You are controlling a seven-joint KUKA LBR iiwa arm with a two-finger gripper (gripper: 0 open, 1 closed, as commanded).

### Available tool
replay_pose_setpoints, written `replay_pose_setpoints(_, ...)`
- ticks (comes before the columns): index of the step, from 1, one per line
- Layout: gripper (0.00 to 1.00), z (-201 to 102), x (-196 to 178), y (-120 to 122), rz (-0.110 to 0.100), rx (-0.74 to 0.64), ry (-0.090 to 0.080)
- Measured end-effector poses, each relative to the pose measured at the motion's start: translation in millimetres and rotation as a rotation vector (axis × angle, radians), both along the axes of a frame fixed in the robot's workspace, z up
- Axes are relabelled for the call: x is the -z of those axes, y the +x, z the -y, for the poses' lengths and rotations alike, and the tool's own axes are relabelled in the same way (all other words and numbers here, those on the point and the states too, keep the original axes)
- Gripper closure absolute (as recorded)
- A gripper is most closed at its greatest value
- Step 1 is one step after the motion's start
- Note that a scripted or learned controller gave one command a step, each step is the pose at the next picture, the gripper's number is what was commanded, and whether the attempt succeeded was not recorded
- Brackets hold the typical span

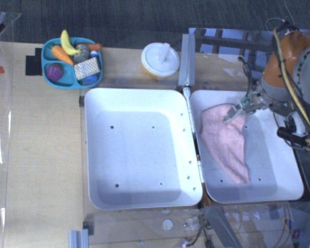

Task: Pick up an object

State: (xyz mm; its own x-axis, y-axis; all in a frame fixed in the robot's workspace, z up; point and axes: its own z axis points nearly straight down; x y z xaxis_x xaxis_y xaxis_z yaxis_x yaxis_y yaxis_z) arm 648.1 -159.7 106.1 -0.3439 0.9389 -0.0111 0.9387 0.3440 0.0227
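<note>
Pale wooden surface [36,138] carries two white bins; in the right bin [279,180] a pink cloth [225,141] is spread, long axis running toward the near wall. At its far upper corner the end effector [236,112] is set, whether open or closed cannot be told.
</note>
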Motion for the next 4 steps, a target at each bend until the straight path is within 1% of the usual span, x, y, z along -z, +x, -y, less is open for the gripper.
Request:
replay_pose_setpoints(1,0.00,12,11,-15,-0.002,-0.048,-0.001)
replay_pose_setpoints(2,0.00,-7,11,-28,-0.001,-0.096,-0.005)
replay_pose_setpoints(3,1.00,-10,-1,-26,0.003,-0.098,-0.003)
replay_pose_setpoints(4,0.00,-9,-1,-26,0.003,-0.098,-0.003)
